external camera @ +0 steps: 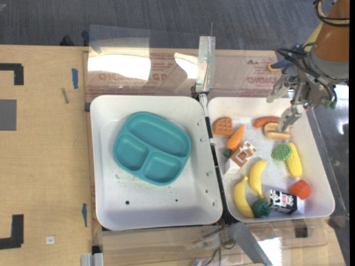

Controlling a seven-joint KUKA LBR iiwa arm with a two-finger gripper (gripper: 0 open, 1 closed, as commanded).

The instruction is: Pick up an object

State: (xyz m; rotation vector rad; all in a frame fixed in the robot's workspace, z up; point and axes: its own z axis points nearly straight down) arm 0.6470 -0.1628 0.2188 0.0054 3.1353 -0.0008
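Gripper (pixel 290 117) hangs over the far right of the right bin (pixel 324 170), its tip just above a hot dog (pixel 273 126); whether its fingers are open cannot be made out, and nothing shows between them. Nearby lie a waffle (pixel 223 126), carrot (pixel 236 138), corn (pixel 293 159), two bananas (pixel 249 186) and a tomato (pixel 300 189), while the left bin (pixel 105 165) holds a teal tray (pixel 152 147)
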